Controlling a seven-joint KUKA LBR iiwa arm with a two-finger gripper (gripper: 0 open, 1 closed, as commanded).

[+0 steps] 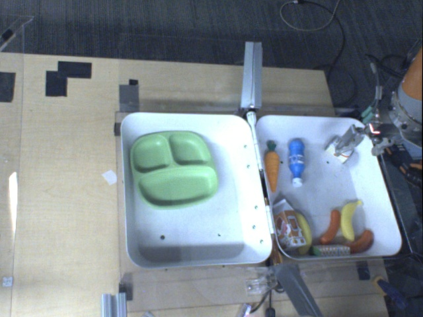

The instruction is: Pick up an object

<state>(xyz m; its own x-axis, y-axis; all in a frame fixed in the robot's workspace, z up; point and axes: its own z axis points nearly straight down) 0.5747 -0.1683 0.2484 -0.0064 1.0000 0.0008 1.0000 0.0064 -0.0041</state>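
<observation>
- Nearest the camera, the toy food is lying along the six o'clock edge of the right bin (390, 197): a snack packet (288, 228), a yellow banana (348, 218), an orange sausage (330, 225) and a red piece (361, 241).
- Nothing is being lifted yet; the whole pick appears to be still ahead.
- The gripper (344, 144) is hovering at two o'clock in the right bin, fingers looking slightly spread, nothing between them.
- The likeliest targets are sitting at ten o'clock: a blue bottle (296, 160) with a white cap, and a carrot (271, 167) just beside it.
- The green divided plate (174, 167) is resting alone in the left bin (198, 253).
</observation>
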